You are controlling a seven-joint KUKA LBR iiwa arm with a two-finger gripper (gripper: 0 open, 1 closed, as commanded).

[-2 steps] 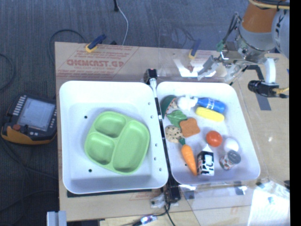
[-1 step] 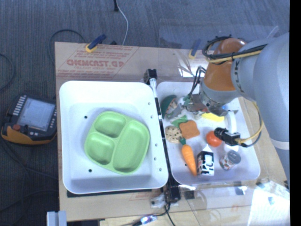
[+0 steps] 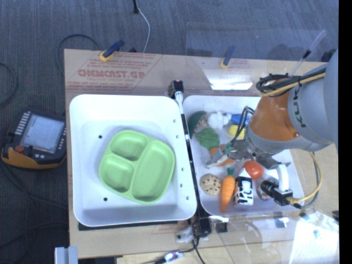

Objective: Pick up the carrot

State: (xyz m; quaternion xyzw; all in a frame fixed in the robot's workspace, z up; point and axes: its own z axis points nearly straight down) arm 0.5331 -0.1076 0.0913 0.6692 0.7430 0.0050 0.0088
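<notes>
Carrot (image 3: 226, 192) lying below-left of gripper (image 3: 235, 152); arm bent over right bin (image 3: 297, 172).

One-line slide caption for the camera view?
KUKA arm's gripper hovers over the cluttered right bin, carrot lying unheld beside a cookie; green tray in left bin.

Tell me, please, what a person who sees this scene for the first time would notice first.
The eye goes first to the light green divided plate, which lies alone in the left white bin. Next comes the grey arm with its orange band, which reaches from the right over the right bin, where small toys are crowded together. Among them the orange carrot lies near the front edge, beside a round cookie.
</notes>
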